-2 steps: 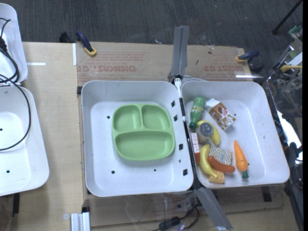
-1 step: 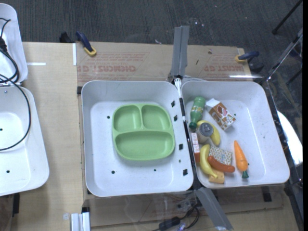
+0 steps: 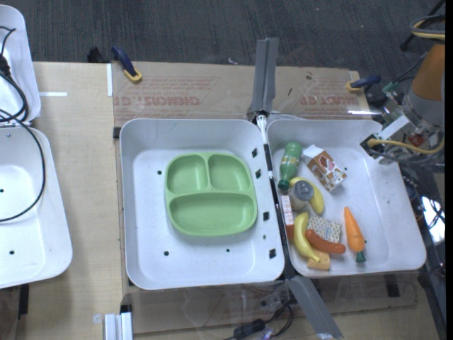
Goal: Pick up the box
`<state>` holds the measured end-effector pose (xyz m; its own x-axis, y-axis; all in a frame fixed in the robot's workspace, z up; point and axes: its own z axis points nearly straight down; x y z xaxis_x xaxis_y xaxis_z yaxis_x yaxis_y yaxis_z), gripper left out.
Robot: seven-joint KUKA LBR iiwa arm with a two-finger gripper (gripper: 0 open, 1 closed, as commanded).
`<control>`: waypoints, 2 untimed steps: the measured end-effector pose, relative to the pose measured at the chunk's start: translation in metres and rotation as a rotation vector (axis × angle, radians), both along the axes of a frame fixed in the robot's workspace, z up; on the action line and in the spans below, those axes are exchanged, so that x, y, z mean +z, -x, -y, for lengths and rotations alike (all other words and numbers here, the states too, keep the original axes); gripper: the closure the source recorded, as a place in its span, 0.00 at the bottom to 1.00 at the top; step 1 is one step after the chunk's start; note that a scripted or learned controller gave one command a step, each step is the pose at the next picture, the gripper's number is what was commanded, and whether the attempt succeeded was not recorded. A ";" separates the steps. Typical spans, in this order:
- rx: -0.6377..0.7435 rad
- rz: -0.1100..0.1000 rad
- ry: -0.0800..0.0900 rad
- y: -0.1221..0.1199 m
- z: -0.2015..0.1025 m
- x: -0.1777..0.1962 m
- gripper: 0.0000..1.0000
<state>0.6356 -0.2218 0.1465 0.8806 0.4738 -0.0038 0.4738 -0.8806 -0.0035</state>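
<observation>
The box (image 3: 327,170) is a small white carton with a red-brown picture. It lies tilted in the upper middle of the right bin (image 3: 396,211), just right of a green bottle (image 3: 289,163). My gripper (image 3: 409,139) hangs at the right bin's upper right corner, under the grey and orange arm. It is well to the right of the box and apart from it. Nothing shows in its grasp.
The left bin (image 3: 141,211) holds a green divided plate (image 3: 210,193). Below the box lie a grey can (image 3: 303,190), two bananas (image 3: 301,236), a speckled cracker (image 3: 324,227), a sausage (image 3: 327,244) and a carrot (image 3: 354,231). Bare bin floor separates the box from the gripper.
</observation>
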 end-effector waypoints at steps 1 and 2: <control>-0.178 0.008 -0.003 -0.014 -0.004 -0.051 1.00; -0.233 0.002 0.001 -0.011 -0.078 -0.029 1.00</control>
<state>0.6467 -0.1441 0.1179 0.9661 0.2580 -0.0026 0.2580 -0.9661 -0.0024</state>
